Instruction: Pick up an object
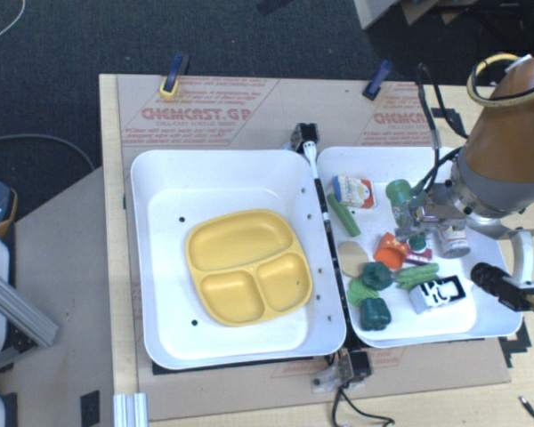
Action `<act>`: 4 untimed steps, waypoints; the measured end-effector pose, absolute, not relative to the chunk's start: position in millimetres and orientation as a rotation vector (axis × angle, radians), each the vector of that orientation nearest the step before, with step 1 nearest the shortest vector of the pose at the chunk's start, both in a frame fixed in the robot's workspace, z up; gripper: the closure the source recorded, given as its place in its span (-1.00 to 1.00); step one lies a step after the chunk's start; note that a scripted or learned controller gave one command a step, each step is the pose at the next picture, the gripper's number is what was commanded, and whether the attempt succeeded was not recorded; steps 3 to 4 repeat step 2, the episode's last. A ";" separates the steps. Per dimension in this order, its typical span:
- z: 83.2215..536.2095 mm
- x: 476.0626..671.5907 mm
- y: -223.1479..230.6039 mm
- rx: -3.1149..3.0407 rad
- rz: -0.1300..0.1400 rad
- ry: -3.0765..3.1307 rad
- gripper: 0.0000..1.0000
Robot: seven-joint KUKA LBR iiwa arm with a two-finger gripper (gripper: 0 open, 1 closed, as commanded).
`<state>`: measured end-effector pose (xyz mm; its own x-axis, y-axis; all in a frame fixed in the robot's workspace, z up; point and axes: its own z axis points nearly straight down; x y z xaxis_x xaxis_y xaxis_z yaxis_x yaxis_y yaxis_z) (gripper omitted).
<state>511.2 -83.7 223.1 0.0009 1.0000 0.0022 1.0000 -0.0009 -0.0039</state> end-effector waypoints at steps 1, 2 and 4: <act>216.2 508.3 -86.7 -2.220 0.003 -2.218 1.00; 235.6 505.5 -88.1 -2.224 -0.004 -2.224 1.00; 235.6 505.5 -88.1 -2.224 -0.004 -2.224 1.00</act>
